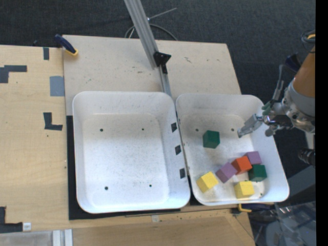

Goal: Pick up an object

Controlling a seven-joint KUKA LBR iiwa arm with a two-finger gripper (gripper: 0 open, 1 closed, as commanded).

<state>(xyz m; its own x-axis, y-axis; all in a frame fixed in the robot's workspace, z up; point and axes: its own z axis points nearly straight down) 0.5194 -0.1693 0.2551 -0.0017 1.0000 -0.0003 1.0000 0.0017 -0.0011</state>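
The right bin [225, 104] holds several small blocks. A green cube [210, 138] sits alone near its middle. Toward the front right lie an orange block [242, 164], two purple blocks [253, 158] [225, 172], a dark green block [258, 172] and two yellow cubes [208, 181] [244, 189]. My gripper [254, 131] hangs over the right bin's right side, to the right of the green cube and behind the cluster. Its fingers [246, 127] are spread open with nothing between them.
The left bin [123, 99] stands beside the right one. A slanted metal pole [146, 29] crosses the back of the bench down to the gap between the bins. A blue and yellow tool [66, 44] lies at the back left.
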